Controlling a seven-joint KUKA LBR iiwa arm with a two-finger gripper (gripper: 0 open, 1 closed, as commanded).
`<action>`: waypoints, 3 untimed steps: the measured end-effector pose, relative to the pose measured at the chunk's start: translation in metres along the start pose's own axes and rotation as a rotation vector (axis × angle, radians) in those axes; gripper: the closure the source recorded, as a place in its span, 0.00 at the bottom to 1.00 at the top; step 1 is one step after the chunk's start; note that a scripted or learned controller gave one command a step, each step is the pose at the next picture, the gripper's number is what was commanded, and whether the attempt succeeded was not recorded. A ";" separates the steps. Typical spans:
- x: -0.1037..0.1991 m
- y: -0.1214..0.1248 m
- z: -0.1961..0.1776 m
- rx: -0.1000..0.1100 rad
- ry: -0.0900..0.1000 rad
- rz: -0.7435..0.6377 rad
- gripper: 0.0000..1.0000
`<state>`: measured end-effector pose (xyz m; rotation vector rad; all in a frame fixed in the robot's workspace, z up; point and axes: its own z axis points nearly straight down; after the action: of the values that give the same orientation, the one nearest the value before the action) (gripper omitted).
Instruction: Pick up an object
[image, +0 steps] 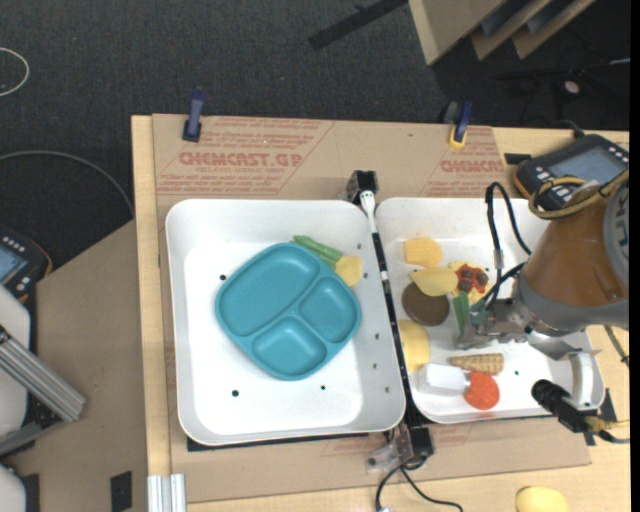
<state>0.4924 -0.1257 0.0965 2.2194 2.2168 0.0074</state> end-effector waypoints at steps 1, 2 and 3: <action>-0.010 -0.011 -0.134 -0.004 -0.004 -0.001 1.00; 0.001 -0.010 -0.199 -0.003 -0.002 -0.004 1.00; -0.070 -0.011 -0.235 -0.001 -0.006 0.004 1.00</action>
<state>0.4793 -0.1961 0.3312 2.2210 2.2087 0.0012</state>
